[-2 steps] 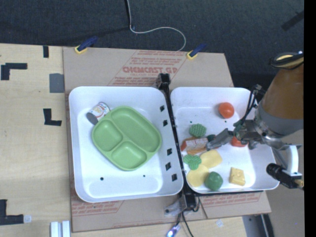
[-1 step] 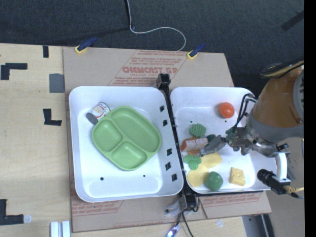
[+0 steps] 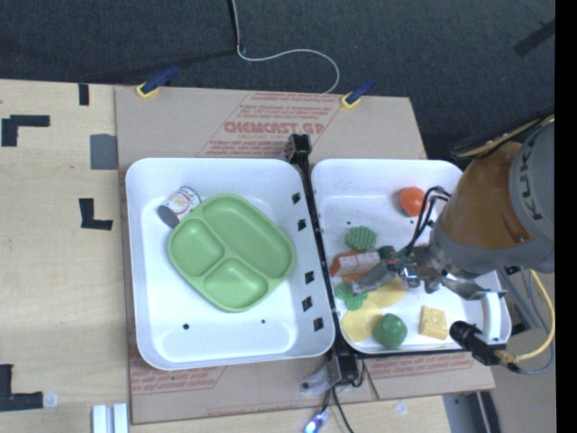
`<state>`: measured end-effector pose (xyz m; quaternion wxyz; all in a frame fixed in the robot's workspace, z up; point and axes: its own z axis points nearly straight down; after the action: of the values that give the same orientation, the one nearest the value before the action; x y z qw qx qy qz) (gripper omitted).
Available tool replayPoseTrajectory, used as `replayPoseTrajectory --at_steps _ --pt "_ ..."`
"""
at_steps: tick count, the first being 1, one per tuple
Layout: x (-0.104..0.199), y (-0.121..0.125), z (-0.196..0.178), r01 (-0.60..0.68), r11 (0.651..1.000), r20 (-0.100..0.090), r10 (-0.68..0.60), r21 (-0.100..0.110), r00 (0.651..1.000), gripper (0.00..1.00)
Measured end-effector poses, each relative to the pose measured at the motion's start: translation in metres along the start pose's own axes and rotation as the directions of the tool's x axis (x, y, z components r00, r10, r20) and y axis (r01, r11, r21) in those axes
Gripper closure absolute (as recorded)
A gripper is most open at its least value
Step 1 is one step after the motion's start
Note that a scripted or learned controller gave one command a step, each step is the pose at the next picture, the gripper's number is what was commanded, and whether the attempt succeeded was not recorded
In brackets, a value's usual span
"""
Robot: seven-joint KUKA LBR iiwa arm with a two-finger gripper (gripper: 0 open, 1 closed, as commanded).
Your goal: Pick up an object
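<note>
Camera view: pincer (image 3: 389, 264) low in right bin (image 3: 379, 171), grip state unclear, crowded by orange packet (image 3: 356, 262), green ball (image 3: 390, 329), cheese wedge (image 3: 433, 322); green tray (image 3: 231, 252) in left bin (image 3: 144, 269).

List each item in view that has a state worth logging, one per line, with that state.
Claw: low in the right bin, over the clutter; grip cannot be judged.
Green divided plate: lying flat in the left bin, face up.
Small jar: on its side, against the plate's upper-left edge.
Orange ball: loose near the right bin's top.
Green ball: resting near the bin's bottom.
Yellow block: lying flat, apart from the claw.
</note>
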<state>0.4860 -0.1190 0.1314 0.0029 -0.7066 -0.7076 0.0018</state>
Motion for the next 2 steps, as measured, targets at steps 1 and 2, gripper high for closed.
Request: replayPoseTrajectory --at_steps 1,2 --pt "0.001 -0.001 0.05 0.0 1.0 0.0 0.0 -0.001 1.0 0.0" --pt "0.0 0.0 0.037 -0.001 1.0 0.002 0.001 -0.005 1.0 1.0"
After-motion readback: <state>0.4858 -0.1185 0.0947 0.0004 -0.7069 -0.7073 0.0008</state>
